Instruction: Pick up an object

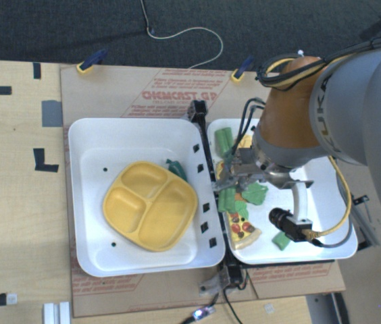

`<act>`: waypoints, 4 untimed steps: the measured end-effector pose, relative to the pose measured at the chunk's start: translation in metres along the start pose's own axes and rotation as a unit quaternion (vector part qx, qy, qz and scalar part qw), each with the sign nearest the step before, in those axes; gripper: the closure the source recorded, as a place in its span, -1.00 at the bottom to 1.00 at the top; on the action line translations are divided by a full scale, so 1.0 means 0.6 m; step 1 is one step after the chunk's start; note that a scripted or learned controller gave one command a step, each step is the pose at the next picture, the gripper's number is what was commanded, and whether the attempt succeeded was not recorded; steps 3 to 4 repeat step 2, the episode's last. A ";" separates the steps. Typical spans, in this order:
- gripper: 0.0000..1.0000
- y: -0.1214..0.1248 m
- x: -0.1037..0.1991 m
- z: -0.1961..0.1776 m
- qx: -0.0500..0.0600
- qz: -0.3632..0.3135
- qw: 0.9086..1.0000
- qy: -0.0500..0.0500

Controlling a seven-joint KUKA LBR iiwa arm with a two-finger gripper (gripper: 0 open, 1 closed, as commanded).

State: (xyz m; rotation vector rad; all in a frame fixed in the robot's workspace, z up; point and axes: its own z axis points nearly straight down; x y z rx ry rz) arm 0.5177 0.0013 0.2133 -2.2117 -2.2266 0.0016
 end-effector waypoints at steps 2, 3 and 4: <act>1.00 -0.003 0.110 -0.034 -0.001 0.002 1.000 -0.001; 1.00 -0.003 0.110 -0.034 -0.001 0.002 1.000 -0.001; 1.00 -0.003 0.110 -0.034 -0.001 0.002 1.000 -0.001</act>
